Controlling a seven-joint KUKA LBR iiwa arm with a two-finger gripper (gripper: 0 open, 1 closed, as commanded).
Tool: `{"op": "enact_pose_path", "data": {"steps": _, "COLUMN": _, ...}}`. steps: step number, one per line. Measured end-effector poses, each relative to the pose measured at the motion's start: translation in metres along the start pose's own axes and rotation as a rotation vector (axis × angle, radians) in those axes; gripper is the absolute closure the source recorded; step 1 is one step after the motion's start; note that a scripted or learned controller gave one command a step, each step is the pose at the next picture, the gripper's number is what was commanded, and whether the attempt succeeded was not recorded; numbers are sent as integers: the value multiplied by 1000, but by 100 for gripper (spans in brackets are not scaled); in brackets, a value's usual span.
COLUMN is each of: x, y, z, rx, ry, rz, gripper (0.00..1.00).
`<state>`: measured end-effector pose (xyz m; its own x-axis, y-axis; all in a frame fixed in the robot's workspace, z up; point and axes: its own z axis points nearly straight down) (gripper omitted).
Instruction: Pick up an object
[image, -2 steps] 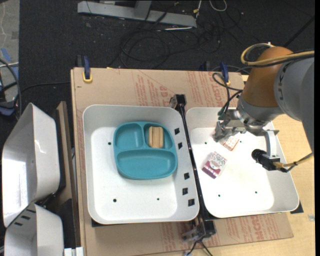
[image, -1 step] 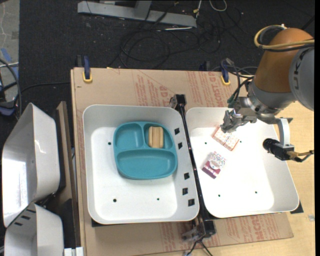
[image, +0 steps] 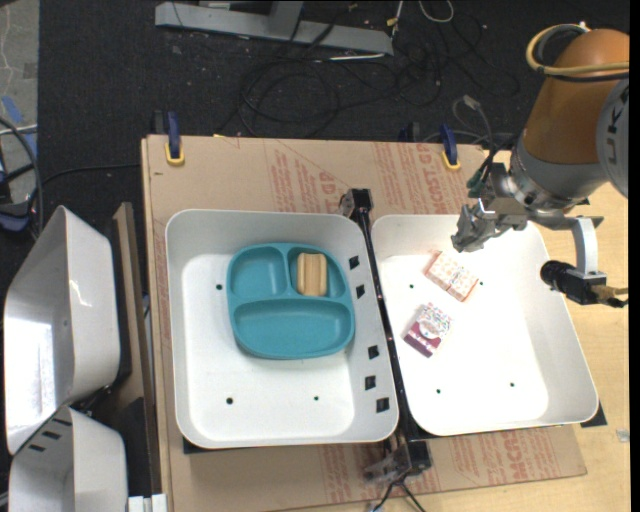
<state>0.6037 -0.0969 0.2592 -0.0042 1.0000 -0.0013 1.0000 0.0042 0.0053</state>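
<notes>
In the right bin lie two small packets. One is a pink and white packet near the bin's back. The other is a white and purple packet a little nearer the front. My gripper hangs just above and behind the pink and white packet, over the back of the right bin. Nothing shows between its fingers. The left bin holds a teal divided tray with a tan block in its back right compartment.
A black divider runs between the two bins. Blue and yellow clamps hold the board's back edge. White tubs stand off the bench at the left. A black fitting juts over the right bin's right rim.
</notes>
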Motion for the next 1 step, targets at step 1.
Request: {"op": "enact_pose_path", "data": {"steps": 1, "x": 47, "y": -5, "z": -2, "rx": 6, "ry": 3, "rz": -3, "gripper": 100}}
